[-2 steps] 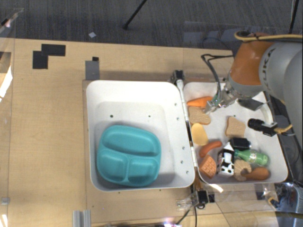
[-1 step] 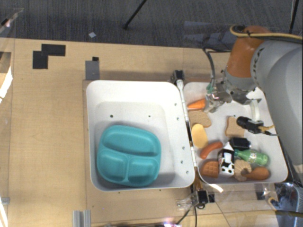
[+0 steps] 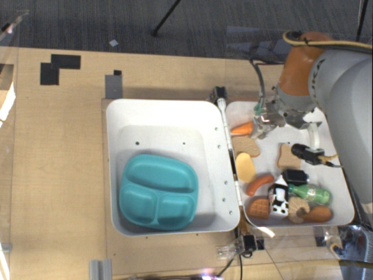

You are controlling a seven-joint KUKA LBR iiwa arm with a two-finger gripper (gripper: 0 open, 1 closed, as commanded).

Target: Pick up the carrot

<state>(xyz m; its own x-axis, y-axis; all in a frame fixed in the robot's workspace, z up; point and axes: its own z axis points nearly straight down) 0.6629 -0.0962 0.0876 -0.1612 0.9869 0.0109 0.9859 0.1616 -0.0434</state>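
So the carrot [image 3: 242,129] sits in the right bin [image 3: 303,224], up in the far left corner, lying roughly crosswise with its fat end pointing at the gripper [image 3: 263,123]. The gripper is down right next to that end, touching it or just about (the angle makes it hard to call). I honestly can't tell whether the pincer is spread or pinched together, and I can't see the carrot actually being held.

The arm [image 3: 297,69] comes in from the right, with its orange band sitting above the far edge of that bin.

There's lots of other stuff in the right bin. A tan cookie-looking slice [image 3: 247,146] lies just below the carrot, then a yellow oval piece [image 3: 245,168], then a reddish sausage [image 3: 259,184]. Nearer the front there's a little black-and-white cow [image 3: 280,200], with a green bottle [image 3: 309,192] lying on its side just to the right of it.

The left bin [image 3: 157,127] holds a teal divided tray [image 3: 157,191], sitting toward the front.
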